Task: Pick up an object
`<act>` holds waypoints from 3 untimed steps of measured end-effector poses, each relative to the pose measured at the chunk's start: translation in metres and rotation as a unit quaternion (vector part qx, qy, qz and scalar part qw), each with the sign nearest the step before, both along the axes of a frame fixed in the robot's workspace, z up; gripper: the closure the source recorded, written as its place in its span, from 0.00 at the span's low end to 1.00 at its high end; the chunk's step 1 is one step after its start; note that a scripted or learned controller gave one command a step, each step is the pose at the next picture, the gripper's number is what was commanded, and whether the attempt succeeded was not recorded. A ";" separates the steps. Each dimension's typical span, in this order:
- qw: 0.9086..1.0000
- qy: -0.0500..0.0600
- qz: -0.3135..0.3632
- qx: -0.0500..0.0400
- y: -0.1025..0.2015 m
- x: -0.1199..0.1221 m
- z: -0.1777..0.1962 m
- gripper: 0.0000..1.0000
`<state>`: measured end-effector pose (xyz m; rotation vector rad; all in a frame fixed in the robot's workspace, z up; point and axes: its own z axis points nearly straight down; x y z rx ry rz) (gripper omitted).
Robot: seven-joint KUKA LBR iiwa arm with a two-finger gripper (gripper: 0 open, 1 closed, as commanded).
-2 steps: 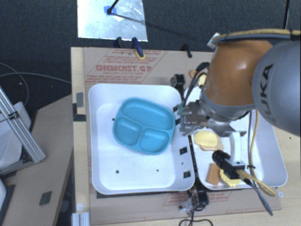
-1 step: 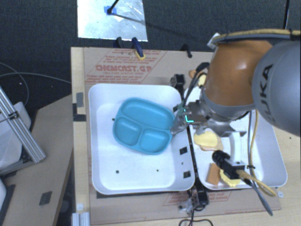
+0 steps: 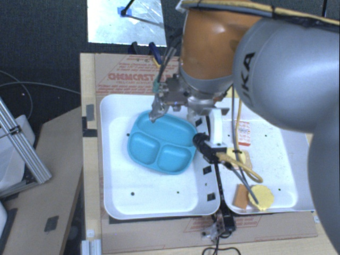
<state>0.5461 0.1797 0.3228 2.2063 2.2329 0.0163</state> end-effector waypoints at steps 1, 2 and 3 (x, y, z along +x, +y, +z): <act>1.000 0.013 -0.006 -0.005 -0.024 -0.064 -0.142 0.00; 1.000 -0.004 -0.009 -0.003 -0.092 0.013 -0.032 0.00; 1.000 0.008 -0.003 -0.003 -0.035 -0.002 -0.230 0.00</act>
